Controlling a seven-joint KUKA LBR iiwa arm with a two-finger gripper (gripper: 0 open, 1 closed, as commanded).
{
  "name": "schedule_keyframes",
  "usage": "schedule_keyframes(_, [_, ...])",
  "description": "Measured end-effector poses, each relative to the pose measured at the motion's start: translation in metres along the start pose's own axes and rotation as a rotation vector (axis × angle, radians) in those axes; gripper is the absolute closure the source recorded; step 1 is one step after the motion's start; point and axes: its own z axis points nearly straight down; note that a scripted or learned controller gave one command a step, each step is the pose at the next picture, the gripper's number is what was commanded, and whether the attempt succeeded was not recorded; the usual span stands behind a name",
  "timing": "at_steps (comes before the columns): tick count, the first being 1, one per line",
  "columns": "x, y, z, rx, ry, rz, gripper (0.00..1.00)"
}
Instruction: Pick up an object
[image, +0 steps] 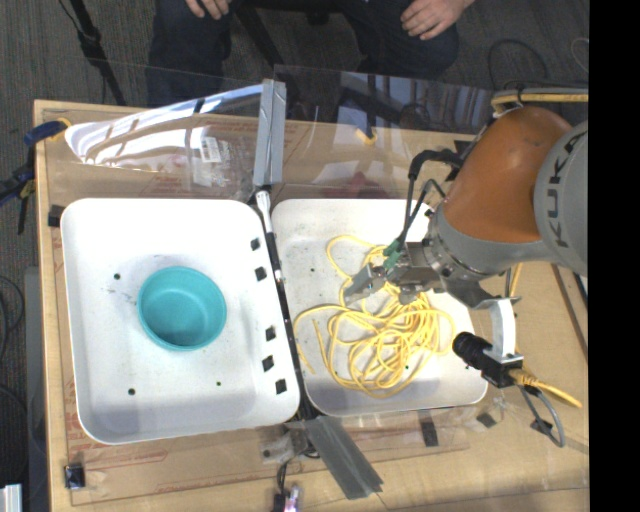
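Observation:
A tangled yellow cord (385, 345) lies spread across the right bin (310, 235). My gripper (372, 278) is low over the upper part of the tangle, touching or just above its loops. The grey arm with its orange band (505, 175) reaches in from the right and hides the bin's right side. A teal bowl (182, 307) sits upright in the middle of the left bin (100, 400).
A clear plastic wall (160, 140) stands behind the left bin. A metal divider (268, 130) rises between the bins at the back. A black fitting with a yellow cable (495, 362) hangs by the right bin's near right corner. People sit beyond the bench's far edge.

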Motion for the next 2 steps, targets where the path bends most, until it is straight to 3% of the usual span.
schedule_keyframes(1, [-0.026,0.010,0.170,-0.004,0.000,0.177,0.00])
schedule_keyframes(2, [-0.053,0.000,0.169,-0.003,0.002,0.054,0.00])
